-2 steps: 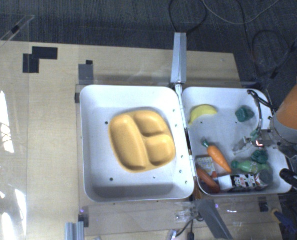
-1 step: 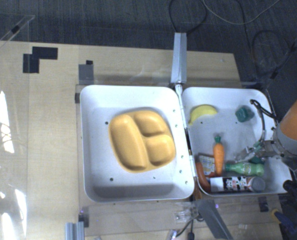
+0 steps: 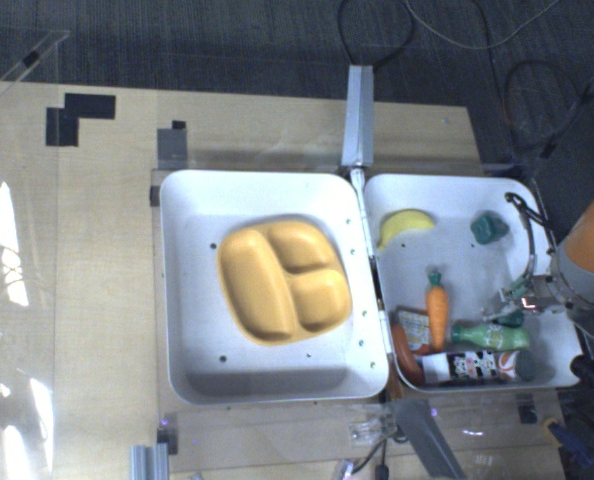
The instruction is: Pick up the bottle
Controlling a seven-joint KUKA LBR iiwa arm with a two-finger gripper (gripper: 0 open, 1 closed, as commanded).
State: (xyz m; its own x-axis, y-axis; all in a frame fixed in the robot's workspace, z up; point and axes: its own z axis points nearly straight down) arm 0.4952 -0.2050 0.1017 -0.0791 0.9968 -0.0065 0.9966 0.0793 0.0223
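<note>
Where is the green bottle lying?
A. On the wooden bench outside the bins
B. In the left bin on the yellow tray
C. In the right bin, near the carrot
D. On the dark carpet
C: the green bottle lies on its side in the right bin, just right of the carrot.

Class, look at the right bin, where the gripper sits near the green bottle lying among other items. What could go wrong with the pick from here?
1. The green plastic bottle lies on its side, touching the orange toy carrot and a white carton, so closing fingers might catch a neighbour instead.
2. Being round and lying flat, it may roll or slip away.
3. The gripper works close to the right white bin's wall, leaving little room to line up.
</note>
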